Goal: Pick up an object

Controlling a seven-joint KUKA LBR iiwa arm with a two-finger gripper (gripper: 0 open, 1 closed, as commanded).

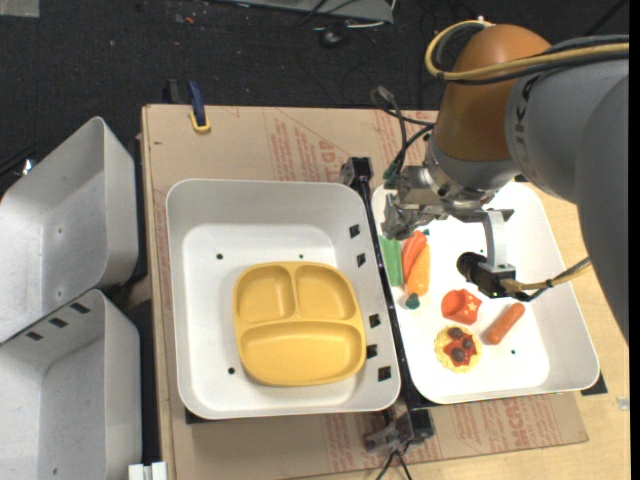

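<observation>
My gripper (407, 230) low in the right bin (560, 368), just above the carrot (417, 266), whether it grips I cannot tell, red pepper (461, 305) and sausage (504, 322) right of the carrot, yellow tray (298, 323) left of it.

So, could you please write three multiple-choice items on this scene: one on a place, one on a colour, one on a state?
1. Where is the tray?
A. left bin
B. right bin
C. bench

2. What colour is the tray?
A. blue
B. yellow
C. green

3. How does the carrot lie?
A. on the tray
B. lifted above the bench
C. on the right bin's floor

Answers: 1 A, it sits in the left bin. 2 B, it is plainly yellow. 3 C, it lies flat beside the gripper.
</observation>
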